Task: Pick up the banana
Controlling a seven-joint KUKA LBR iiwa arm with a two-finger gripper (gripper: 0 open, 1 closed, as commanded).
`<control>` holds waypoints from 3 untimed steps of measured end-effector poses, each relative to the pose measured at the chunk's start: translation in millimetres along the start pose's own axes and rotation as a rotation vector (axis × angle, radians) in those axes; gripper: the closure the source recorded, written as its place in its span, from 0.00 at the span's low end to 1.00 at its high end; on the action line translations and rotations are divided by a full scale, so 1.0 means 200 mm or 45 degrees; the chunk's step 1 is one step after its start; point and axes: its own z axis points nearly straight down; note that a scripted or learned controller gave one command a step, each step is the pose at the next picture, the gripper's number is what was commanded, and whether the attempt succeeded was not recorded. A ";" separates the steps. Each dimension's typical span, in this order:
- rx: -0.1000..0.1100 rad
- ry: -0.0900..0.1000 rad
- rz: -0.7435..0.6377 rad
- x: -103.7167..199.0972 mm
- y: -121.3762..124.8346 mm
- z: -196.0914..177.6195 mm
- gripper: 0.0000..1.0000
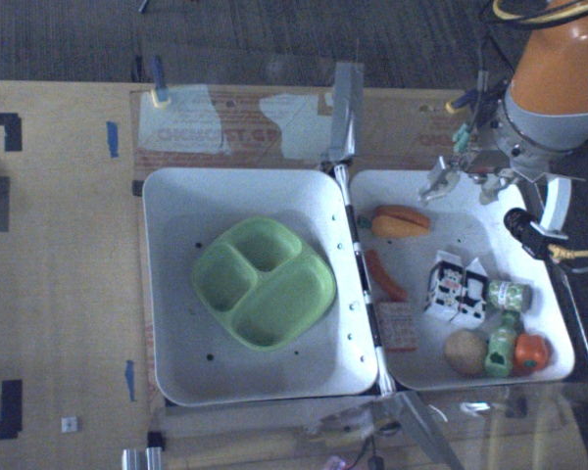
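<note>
Take the green divided plate (265, 282) as your reference: it sits a bit tilted in the middle of the left bin (167, 360), and everything else is off from there.

The bench (59, 292) is pale tan board. Left of the plate you've got short blue tape strips (112, 138) and black corner marks (8, 130) on the wood. At the frame edge far left of the plate there's a sliver of something yellow on a dark square, too cut off to identify. Behind the plate there's a cardboard panel with a clear plastic sheet (186, 120) over it, and beyond that dark carpet-like floor (274, 18) with a couple of thin black legs poking in.

Right of the plate, across the rim where the two bins meet, is the right bin (568, 360) with all the clutter. The banana (400, 221), if that's what the long orange-yellow piece is (honestly hard to tell at this resolution), lies crosswise, right of the plate and a little further back, just past the shared rim. A red stick-shaped item (384, 275) lies between it and a small card (397, 324). Further right of the plate are a black-and-white carton (458, 290), a green can (510, 295), a brown roundish lump (464, 352), a green bottle (502, 346) and an orange-red ball (531, 352).

The gripper (467, 182) hangs over the back of the right bin, right of the plate and beyond the banana, not touching it. Its jaws look spread, with nothing between them.
</note>
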 end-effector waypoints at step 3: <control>-0.002 0.002 1.461 0.00 -0.17 0.87 0.00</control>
